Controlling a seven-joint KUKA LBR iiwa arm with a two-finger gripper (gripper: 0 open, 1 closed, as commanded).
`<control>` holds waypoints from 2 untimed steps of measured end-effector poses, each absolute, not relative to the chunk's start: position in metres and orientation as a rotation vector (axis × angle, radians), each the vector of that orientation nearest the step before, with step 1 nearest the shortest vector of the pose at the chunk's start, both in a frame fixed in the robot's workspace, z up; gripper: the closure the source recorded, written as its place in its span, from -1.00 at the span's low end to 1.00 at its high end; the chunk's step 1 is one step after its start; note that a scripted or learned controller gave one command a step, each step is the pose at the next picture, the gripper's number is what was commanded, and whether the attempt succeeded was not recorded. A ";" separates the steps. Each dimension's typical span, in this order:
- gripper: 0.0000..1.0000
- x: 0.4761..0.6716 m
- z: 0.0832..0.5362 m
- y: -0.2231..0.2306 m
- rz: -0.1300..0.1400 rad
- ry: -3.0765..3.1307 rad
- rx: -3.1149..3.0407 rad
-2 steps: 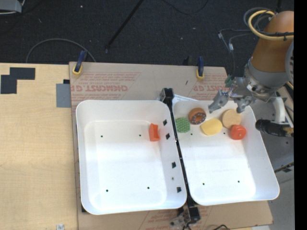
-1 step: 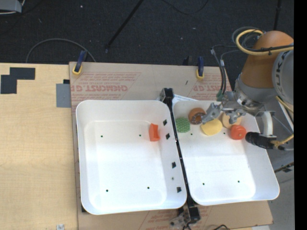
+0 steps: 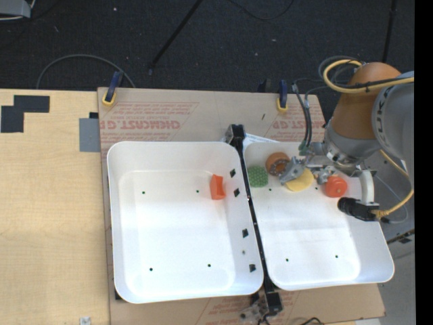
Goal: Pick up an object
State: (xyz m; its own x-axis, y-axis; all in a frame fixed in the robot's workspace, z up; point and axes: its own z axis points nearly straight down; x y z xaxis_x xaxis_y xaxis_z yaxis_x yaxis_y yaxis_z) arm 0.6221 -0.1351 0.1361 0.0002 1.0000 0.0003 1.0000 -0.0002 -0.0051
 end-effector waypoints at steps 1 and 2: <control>-1.00 0.621 0.085 -0.134 0.004 -2.220 -2.218; 1.00 0.622 0.098 -0.135 0.000 -2.221 -2.222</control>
